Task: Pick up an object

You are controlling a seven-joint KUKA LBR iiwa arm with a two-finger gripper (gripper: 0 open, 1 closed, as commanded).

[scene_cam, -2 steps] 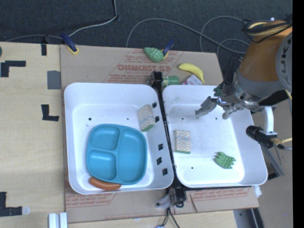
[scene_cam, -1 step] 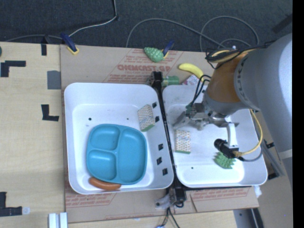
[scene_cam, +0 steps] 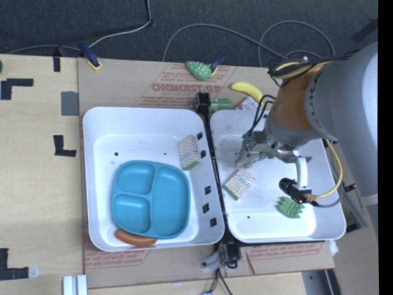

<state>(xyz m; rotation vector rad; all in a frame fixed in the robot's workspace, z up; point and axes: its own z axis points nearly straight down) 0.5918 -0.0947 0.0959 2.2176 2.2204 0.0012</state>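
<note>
Dark carpet w/ loose cables is backing a cardboard-covered worktop, and you're working over two white bins side by side. In the left bin a blue divided plate is lying w/ an orange sausage-like toy touching its near edge and a patterned sponge near the divider. In the right bin the nearest candidate is sitting just below the gripper: a second patterned sponge, flat, tilted, close to the centre divider. A green leafy toy is lying further right, beside the black cable fitting. The gripper is hanging low over the bin floor, above the sponge, not touching it; whether it's spread or closed, can't tell from this angle, and nothing is showing in its grasp. To do this well, you're prob. wanting to shift toward the sponge's middle, line up across its narrow side, come straight down, and stay off the divider wall. The banana and green toy outside the bins aren't worth chasing.
</note>
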